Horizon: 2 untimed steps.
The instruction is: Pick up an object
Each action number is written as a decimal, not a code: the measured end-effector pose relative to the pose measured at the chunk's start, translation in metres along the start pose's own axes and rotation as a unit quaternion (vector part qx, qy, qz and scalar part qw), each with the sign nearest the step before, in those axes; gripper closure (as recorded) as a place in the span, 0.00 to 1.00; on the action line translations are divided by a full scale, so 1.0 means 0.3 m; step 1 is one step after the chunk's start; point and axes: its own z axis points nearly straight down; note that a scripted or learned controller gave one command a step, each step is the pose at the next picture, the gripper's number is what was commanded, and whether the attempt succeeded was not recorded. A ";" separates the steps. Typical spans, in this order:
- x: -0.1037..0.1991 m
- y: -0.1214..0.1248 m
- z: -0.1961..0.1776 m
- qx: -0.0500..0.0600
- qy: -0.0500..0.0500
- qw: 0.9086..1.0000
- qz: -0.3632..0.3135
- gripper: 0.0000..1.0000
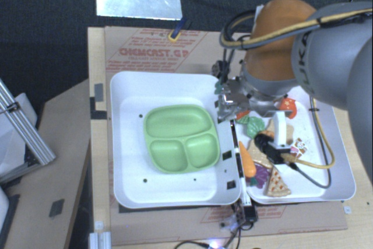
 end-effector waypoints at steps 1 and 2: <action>0.086 -0.052 0.080 0.000 0.000 1.000 0.001 1.00; 0.098 -0.020 0.055 -0.002 0.000 1.000 0.001 1.00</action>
